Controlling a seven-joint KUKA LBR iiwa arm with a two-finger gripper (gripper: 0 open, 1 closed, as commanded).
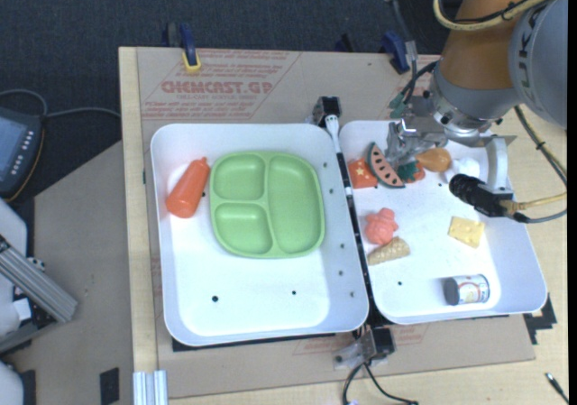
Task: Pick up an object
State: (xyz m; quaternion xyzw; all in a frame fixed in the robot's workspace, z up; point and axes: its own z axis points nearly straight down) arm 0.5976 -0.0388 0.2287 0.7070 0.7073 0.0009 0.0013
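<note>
My gripper [403, 149] hangs low over the back left part of the right bin [514, 259], under the grey wrist with its orange band. Right below it lie a watermelon slice toy [389, 170] and a small green piece [412, 166]. An orange rounded piece [436, 160] sits just to the gripper's right. An orange-red square block [362, 176] lies left of the slice. Whether the gripper touches any of them I cannot tell.
The right bin also holds a pink toy [380, 225], a cream cone shape [388, 252], a yellow cheese wedge [466, 231] and a small can [466, 289]. The left bin [243, 304] holds a green divided plate [268, 203] and an orange bottle-shaped toy [187, 187]. A black cable connector [473, 193] hangs beside the arm.
</note>
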